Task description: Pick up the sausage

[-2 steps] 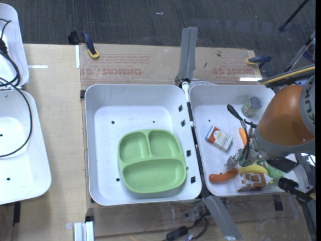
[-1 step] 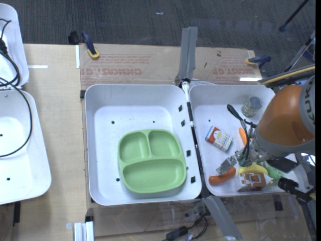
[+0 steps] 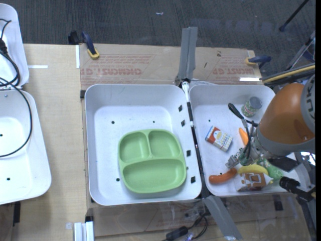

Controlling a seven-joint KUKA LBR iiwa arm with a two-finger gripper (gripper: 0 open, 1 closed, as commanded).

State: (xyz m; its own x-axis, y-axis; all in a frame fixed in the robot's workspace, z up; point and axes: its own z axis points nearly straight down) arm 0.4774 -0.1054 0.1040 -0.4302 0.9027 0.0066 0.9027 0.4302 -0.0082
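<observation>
Lying at the near edge of the right bin: the sausage, orange-red, flat on the bin floor, one end curving up toward the pincer. Just beyond that upturned end: the pincer, dropped low, tip seemingly at or touching the sausage's right end. Opening width impossible to tell, the metalwork there too small and cluttered. Nothing visibly gripped; sausage not lifted.

Judged step: the approach, closing in for the grasp. Called for next: a centring over the sausage's middle rather than its tip, a descent to the bin floor, then a firm closure across the narrow body before any lift. Risk of clipping a neighbour, since crowding is tight.

Just right of the sausage: a banana and a small brown toy, with something green beside the banana. Farther back from the sausage: a small red-and-white carton, an orange carrot-like piece, a dark-handled utensil, then a small can near the far wall.

Left of the sausage, across the divider: the left bin with a green divided plate. Under all: the surface.
</observation>
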